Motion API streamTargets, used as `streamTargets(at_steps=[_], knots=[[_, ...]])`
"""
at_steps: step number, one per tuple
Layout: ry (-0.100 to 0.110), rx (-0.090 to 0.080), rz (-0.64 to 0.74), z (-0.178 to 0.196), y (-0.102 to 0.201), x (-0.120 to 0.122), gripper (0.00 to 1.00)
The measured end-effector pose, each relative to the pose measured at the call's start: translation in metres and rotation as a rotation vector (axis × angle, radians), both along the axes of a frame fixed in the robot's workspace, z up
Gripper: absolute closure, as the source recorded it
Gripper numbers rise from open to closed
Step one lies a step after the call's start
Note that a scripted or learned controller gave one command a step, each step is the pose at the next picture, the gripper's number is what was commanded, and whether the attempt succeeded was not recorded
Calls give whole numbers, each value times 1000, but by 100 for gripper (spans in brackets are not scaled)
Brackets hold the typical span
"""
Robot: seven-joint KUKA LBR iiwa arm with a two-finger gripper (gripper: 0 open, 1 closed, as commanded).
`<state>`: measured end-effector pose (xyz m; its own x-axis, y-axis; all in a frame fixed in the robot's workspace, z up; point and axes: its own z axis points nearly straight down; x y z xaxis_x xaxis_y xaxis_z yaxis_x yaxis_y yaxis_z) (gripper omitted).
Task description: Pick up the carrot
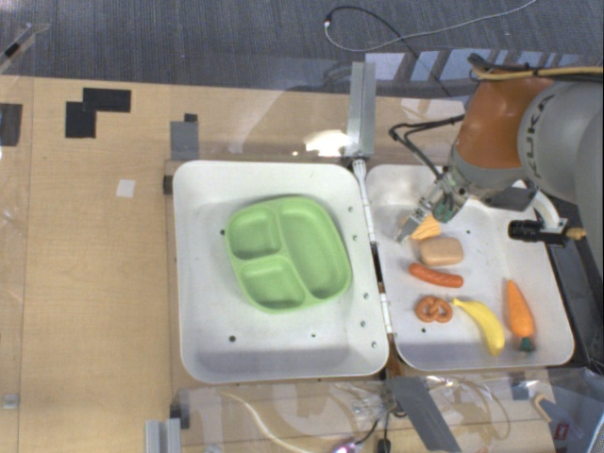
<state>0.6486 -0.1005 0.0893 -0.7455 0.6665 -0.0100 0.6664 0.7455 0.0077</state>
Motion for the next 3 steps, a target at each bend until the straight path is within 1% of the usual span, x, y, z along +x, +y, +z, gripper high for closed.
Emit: streamTargets(at_steps=[1, 2, 3], knots=[[1, -3, 174, 76, -57, 11, 0], [2, -6, 592, 49, -23, 10, 0], [0, -10, 800, 60, -66, 16, 0]])
